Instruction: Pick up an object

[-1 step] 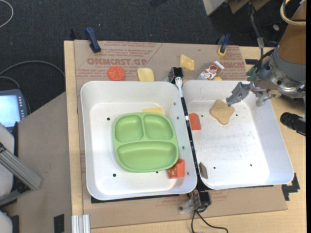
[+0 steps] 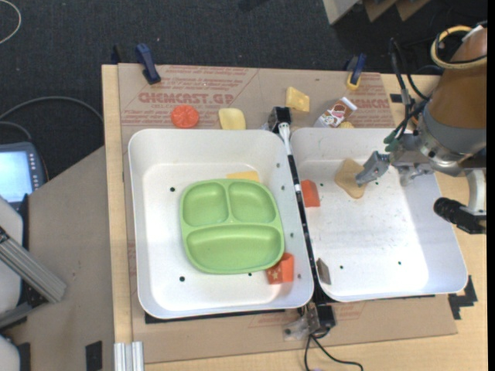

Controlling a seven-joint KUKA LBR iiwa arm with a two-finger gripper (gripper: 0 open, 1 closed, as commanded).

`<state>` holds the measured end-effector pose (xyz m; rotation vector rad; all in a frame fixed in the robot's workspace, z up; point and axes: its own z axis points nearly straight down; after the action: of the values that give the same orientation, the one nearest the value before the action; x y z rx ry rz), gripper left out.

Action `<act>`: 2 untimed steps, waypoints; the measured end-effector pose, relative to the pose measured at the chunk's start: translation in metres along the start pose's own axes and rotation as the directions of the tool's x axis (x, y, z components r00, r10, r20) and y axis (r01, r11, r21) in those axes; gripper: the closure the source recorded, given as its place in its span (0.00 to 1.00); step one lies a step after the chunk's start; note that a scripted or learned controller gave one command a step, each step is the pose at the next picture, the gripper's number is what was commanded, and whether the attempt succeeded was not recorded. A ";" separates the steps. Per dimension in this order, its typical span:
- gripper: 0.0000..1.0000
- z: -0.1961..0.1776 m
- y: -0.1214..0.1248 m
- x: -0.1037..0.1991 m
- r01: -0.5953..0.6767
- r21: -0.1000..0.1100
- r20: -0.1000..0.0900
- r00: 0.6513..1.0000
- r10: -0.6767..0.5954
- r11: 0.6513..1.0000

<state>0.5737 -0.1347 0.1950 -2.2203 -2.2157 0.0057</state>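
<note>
In the right bin a tan wedge-shaped piece lies near the back left. My gripper hangs low over the bin just right of it, open; its left finger touches or nearly touches the wedge's right edge. Nothing sits between the fingers. An orange block rests against the right bin's left wall. The left bin holds a green divided plate, an orange block at the plate's front right corner, and a yellow piece behind the plate.
On the cardboard behind the bins lie a red disc, a pale yellow piece, a yellow wedge and a small printed packet. A small dark bit lies at the right bin's front left. Blue clamps grip the back edge.
</note>
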 end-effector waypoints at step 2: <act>1.00 0.095 0.046 0.014 0.002 -0.018 0.006 1.000 -0.002 1.000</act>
<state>0.6195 -0.1206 0.0998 -2.2297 -2.2296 -0.0075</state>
